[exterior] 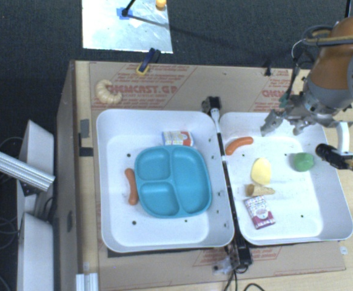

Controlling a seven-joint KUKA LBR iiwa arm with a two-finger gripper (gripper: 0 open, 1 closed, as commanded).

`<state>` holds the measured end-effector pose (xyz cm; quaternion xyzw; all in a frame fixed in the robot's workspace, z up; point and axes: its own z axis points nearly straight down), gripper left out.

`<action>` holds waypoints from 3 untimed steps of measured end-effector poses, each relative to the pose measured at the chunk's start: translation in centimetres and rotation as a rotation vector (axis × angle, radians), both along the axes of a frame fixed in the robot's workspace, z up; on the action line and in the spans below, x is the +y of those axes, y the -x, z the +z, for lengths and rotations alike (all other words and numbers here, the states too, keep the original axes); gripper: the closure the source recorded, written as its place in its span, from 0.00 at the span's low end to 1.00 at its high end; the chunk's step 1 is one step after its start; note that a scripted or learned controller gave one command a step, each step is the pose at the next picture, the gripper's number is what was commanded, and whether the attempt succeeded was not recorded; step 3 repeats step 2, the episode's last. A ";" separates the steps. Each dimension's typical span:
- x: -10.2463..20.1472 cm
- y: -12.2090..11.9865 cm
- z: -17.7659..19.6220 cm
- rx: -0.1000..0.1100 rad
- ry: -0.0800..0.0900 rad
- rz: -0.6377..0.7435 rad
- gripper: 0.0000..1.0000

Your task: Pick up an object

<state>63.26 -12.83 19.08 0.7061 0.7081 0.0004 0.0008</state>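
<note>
Nearest the camera, a red packet point(259, 212) is seen lying flat in the right bin point(328, 226), just below a small tan scrap point(259, 190) and a yellow lemon-like object point(261, 171). An orange sausage point(239, 143) is found near that bin's upper left corner, and a green object point(302, 160) toward its right side. The claw point(284, 121) is positioned over the right bin's upper edge, apart from all of these objects; its fingers are spread and nothing is held between them. In the left bin point(119, 235) a blue divided plate point(172, 181) is placed centrally, with a second sausage point(131, 186) just beside its left edge and a small carton point(177, 138) touching its top edge.
</note>
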 end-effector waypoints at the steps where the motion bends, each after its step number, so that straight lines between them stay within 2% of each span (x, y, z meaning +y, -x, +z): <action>1: 0.8 3.5 -2.3 0.001 0.000 -0.002 0.00; 2: 1.9 5.4 -10.7 0.001 0.000 -0.001 0.00; 3: 1.9 5.4 -10.7 0.001 0.000 -0.001 0.00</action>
